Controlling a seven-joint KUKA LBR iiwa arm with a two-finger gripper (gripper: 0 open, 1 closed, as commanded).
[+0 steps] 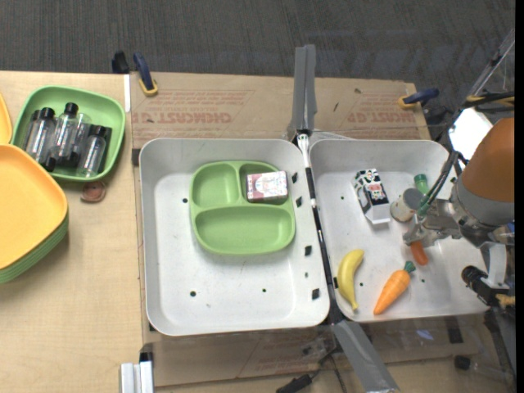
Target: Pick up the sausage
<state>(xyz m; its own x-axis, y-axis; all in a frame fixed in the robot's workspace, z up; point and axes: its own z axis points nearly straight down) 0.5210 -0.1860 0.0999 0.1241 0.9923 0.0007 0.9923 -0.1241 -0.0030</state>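
The sausage [419, 253], a short reddish-orange piece, lies in the right bin [344, 158] toward its right side, directly under the tip of the gripper [416, 234]. The gripper's metal end meets the sausage's upper end, but whether its fingers are apart, together or clamped on the sausage cannot be told from this angle. The arm [491, 178] comes in from the right, its rounded orange band above the grey wrist.

Just below and left of the sausage lies a toy carrot [391, 291], smooth orange with a small green top, tilted so its tip points down-left. Left of that, a yellow banana [351, 277] curves along the bin's left wall. Above the sausage, near the gripper, sit a small round beige thing [400, 210] and a green piece [421, 182]. Further left is a small white box with a black-and-white print [372, 195].

The left bin [164, 285], shallow white plastic with rounded corners, holds a light green divided plate [242, 208] with three compartments; a small pinkish packet [267, 186] lies in its upper right compartment.

On the wooden bench to the left, a green square tray [115, 117] holds several dark-capped clear bottles [65, 137], beside a stack of orange plates [29, 211].
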